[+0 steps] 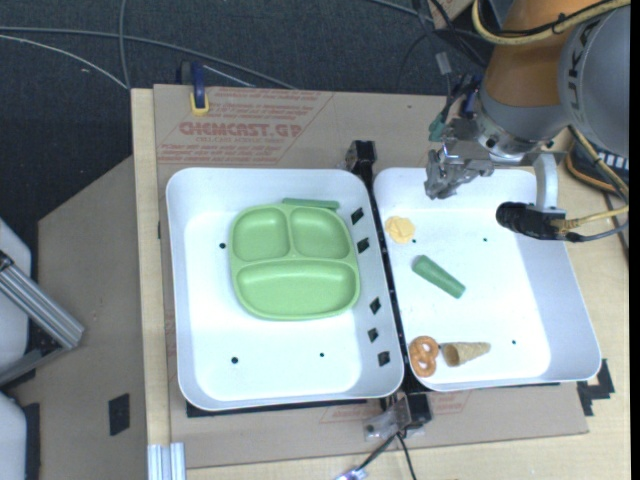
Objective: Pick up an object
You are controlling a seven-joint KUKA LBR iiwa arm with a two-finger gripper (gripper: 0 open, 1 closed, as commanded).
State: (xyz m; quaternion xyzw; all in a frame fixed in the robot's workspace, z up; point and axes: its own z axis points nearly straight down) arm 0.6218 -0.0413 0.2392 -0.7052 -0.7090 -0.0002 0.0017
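Hand (443, 185) (grip state: can't tell) hangs at right bin's (560, 358) far-left rim w/ nothing beneath; could descend and miss the yellow disc (400, 229).

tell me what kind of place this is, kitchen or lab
Most likely a robotics lab, not a kitchen. A robot arm reaches over two white bins on a board, cables trail across the dark floor, and the food in the right bin, such as the pretzel and cone, looks like toy props.
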